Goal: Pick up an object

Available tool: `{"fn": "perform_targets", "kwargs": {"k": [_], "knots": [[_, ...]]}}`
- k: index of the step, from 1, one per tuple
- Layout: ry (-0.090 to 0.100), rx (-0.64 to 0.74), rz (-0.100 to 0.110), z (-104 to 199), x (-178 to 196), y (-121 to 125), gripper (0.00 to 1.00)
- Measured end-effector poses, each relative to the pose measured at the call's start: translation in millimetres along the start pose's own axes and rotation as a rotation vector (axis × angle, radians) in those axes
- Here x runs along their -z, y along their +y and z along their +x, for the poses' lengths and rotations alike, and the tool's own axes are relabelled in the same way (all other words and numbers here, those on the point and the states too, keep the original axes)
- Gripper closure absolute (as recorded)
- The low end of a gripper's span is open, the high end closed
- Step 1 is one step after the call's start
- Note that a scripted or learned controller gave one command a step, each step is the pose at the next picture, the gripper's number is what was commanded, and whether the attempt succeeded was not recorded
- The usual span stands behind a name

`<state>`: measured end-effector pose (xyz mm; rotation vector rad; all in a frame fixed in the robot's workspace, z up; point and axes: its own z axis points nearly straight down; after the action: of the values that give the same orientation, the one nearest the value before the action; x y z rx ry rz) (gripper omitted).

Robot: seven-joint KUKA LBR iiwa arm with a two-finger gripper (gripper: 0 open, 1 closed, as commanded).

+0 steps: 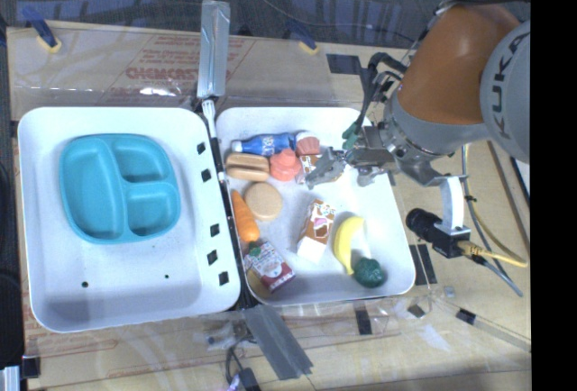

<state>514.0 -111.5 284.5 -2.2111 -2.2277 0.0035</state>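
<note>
A tan bench (108, 65) under clear plastic sheeting carries two shallow white bins side by side. The left white bin (36, 290) holds a turquoise divided plastic tray (119, 185). I reach over the right white bin (397, 245), my gripper (326, 166) low near its upper middle; I cannot tell how far my fingers are spread or whether they grasp anything. Just beside my gripper lie a small salmon-pink cup-shaped toy (286, 165), a blue and white bottle (264, 144) and a toy hot dog (247, 167). Farther from it sit a round tan bun (263, 200), an orange carrot (244, 216), a yellow banana (345, 242) and a dark green broccoli piece (369, 272).
</note>
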Motion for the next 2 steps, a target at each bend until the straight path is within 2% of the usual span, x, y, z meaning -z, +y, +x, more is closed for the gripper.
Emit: {"fn": "perform_targets", "kwargs": {"k": [1, 2], "knots": [[-0.006, -0.014, -0.021, -35, -165, -3, 0.00], [-0.002, 0.041, -0.005, -66, -191, 20, 0.00]]}}
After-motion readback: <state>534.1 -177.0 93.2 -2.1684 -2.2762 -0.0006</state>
